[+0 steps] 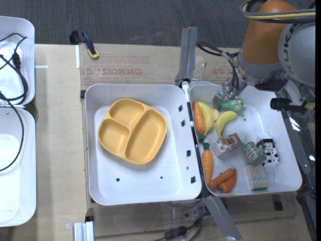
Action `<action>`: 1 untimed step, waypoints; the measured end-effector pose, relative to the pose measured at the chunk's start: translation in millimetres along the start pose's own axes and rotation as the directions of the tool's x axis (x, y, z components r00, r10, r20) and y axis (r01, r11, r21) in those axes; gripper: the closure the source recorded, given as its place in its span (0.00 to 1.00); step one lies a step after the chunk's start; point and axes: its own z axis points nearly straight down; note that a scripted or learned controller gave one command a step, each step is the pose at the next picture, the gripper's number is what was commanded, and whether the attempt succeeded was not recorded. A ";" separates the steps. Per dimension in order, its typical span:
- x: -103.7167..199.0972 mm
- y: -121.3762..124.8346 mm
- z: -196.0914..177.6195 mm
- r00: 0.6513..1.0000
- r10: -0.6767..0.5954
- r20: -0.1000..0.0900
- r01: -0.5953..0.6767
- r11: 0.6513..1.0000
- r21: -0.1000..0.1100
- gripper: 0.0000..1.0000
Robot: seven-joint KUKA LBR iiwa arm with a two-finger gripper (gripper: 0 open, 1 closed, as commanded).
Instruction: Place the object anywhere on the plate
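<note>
A yellow three-compartment plate (132, 130) lies in the left bin (100, 185) with nothing on it. The right bin (281, 185) holds the toy food. My gripper (224, 97) reaches down at the far side of the right bin, just left of a green vegetable-like toy (233, 105) and above the bananas (216, 118). Whether the green toy sits between the fingers I cannot make out from this angle.
The right bin also has an orange carrot (199, 118), a second carrot (207, 163), a reddish pepper-like toy (224, 180), a small brown carton (226, 145), a green can (251, 152), a black-and-white carton (269, 152) and a pale green block (257, 177). A grey divider post (187, 54) stands between the bins.
</note>
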 end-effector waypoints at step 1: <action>16.0 4.8 -20.0 1.000 0.014 0.000 -0.014 1.000 0.000 1.00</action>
